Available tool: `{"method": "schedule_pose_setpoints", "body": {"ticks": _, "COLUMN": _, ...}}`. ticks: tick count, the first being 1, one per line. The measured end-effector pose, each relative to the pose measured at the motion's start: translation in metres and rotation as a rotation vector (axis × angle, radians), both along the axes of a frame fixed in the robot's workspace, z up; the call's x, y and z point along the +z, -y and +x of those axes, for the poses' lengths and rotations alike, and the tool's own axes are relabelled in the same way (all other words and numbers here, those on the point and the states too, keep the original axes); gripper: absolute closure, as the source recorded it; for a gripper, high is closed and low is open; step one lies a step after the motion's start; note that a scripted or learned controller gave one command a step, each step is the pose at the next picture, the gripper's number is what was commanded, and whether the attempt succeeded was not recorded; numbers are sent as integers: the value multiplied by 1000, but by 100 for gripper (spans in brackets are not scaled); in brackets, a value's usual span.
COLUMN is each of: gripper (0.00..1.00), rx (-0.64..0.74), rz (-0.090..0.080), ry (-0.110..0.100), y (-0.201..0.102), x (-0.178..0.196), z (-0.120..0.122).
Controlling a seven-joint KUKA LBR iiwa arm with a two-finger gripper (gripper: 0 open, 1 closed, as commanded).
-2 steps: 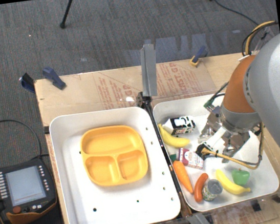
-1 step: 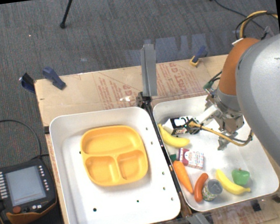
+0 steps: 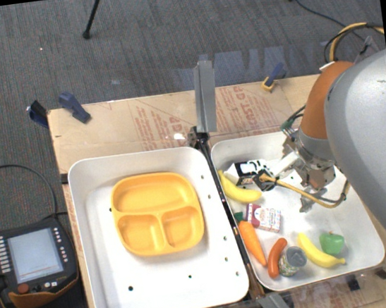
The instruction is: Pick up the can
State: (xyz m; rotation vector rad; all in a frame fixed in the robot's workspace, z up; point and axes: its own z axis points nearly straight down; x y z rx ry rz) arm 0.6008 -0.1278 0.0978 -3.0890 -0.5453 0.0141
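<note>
The can (image 3: pixel 291 261) stands upright near the front edge of the right bin (image 3: pixel 363 222), its grey-green top facing up. A red pepper (image 3: pixel 276 257) touches its left side and a yellow banana (image 3: pixel 319 251) lies against its right. My gripper (image 3: pixel 309 192) hangs over the back half of the right bin, well behind the can and slightly to its right, apart from it. Nothing shows held in the gripper.
Also in the right bin are a second banana (image 3: pixel 238 188), an orange carrot (image 3: pixel 252 242), a maroon and white carton (image 3: pixel 263 218) and a green pepper (image 3: pixel 332 242). In the left bin (image 3: pixel 99 270) lies a yellow divided plate (image 3: pixel 158 212). A teach pendant (image 3: pixel 32 267) sits on the floor at the left.
</note>
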Motion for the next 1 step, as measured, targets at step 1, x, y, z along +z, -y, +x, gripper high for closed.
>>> {"method": "schedule_pose_setpoints", "body": {"ticks": 1, "gripper": 100, "rx": 8, "rz": 3, "ry": -9, "y": -2, "x": 6, "z": -1}}
